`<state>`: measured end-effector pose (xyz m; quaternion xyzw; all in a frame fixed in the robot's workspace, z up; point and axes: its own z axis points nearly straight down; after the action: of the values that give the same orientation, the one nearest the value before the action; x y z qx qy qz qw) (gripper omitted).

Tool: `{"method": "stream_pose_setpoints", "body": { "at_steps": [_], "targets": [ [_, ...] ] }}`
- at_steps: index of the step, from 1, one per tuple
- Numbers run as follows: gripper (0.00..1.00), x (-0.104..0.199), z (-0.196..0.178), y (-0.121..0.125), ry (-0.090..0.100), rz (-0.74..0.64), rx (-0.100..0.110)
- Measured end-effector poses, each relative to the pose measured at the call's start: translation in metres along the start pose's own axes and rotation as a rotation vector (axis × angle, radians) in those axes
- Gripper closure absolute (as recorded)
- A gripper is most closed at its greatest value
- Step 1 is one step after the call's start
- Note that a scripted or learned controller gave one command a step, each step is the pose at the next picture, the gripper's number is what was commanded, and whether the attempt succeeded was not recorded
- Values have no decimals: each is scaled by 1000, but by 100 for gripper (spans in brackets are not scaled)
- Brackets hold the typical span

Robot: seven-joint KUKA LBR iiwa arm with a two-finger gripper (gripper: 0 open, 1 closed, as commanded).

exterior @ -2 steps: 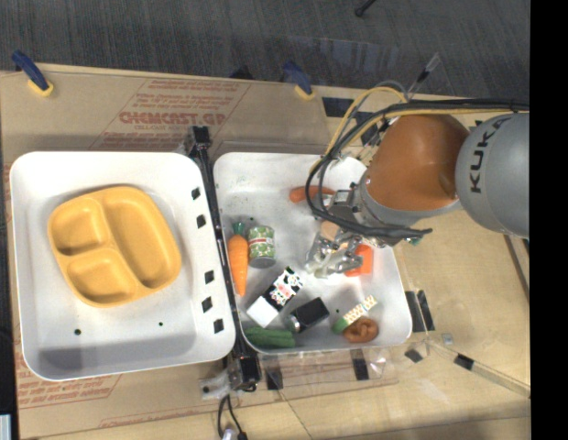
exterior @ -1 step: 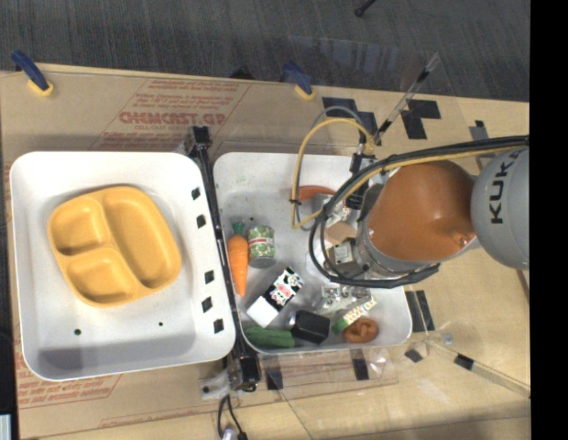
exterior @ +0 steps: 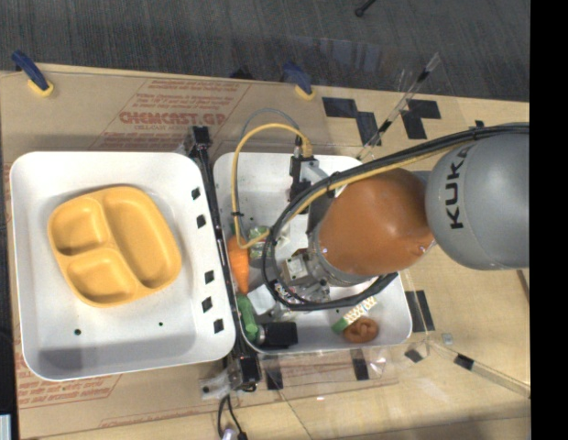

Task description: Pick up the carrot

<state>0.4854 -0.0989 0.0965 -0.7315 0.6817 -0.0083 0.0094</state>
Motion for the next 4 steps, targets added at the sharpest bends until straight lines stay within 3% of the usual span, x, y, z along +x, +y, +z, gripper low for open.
{"method": "stream_pose_setpoints", "body": {
  "at_steps": [1,2,3,4],
  "targets": [
    [100,10,7,-74,-8,-425,-24],
    [100,12,9,-167,-3,-427,-31],
    [100,24,8,-73,-11,-620,-30],
    [0,24,7,-74,-11,-621,-28]
  ]
}}
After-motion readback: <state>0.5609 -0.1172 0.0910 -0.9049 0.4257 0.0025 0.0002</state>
